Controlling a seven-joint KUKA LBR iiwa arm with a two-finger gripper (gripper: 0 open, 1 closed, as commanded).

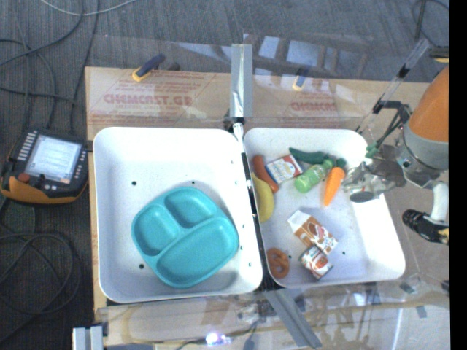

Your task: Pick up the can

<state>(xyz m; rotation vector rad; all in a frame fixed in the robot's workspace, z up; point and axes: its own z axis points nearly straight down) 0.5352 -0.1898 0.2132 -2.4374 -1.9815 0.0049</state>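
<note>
The can point(317, 262) is small, with a red and white label, and lies on its side near the front edge of the right bin point(379, 257). My gripper point(360, 185) hangs over the right side of that bin, just right of an orange carrot point(333, 185). It is well behind the can and to its right, with nothing visibly held. The grey arm with its orange band comes in from the right edge.
Around the can are a brown pretzel point(278, 262) and a brown and white carton point(315, 233). Further back lie a banana point(264, 199), a sausage point(263, 171), a small red carton point(283, 169), a green bottle point(312, 176) and a dark green vegetable point(315, 156). A teal divided plate point(185, 236) sits in the left bin point(117, 159).
</note>
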